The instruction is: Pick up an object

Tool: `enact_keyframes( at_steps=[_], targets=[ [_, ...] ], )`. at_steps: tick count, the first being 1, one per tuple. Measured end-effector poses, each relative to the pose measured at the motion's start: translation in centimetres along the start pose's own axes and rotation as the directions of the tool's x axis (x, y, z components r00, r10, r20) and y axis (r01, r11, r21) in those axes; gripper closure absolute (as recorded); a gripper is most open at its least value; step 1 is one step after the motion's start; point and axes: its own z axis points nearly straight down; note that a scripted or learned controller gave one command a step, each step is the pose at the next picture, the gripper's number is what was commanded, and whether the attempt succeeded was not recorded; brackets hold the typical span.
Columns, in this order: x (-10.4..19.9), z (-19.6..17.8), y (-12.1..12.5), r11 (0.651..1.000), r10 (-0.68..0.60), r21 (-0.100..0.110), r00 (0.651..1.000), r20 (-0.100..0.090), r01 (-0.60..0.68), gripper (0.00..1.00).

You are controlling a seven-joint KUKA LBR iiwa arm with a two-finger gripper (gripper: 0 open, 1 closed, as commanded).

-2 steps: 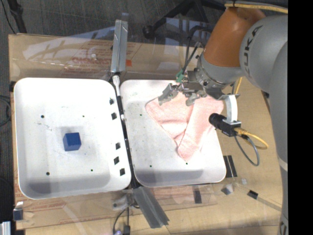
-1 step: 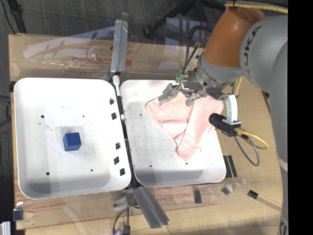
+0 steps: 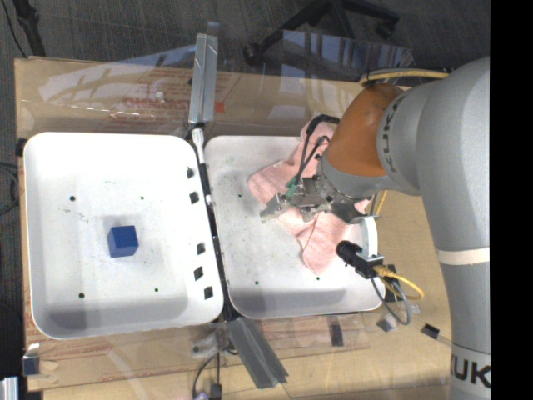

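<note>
A small blue cube (image 3: 123,240) sits in the left bin (image 3: 50,165), left of its middle. In the right bin (image 3: 250,294) a crumpled pink cloth (image 3: 310,240) is spread over the right half. My gripper (image 3: 279,207) is low over the cloth's left edge, under the orange wrist band, far to the right of the cube. The wrist covers the upper part of the cloth.
A grey metal divider (image 3: 204,82) runs between the two bins and sticks out at the back. Black and yellow cables (image 3: 375,267) hang off the wrist over the right bin's right rim. The arm's grey body (image 3: 454,182) covers the bench's right side.
</note>
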Motion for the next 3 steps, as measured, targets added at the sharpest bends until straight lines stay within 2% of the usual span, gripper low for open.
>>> enact_keyframes(
  at_steps=[1,2,3],
  targets=[
    [-2.2,2.3,0.0,0.984,-0.181,-0.004,0.984,0.0,0.181,0.0],
    [-5.3,-9.6,2.5,0.992,-0.123,-0.007,0.992,0.002,0.123,0.0],
    [-5.5,-13.1,1.0,0.997,0.073,-0.007,0.997,0.002,-0.073,0.0]
  ],
)
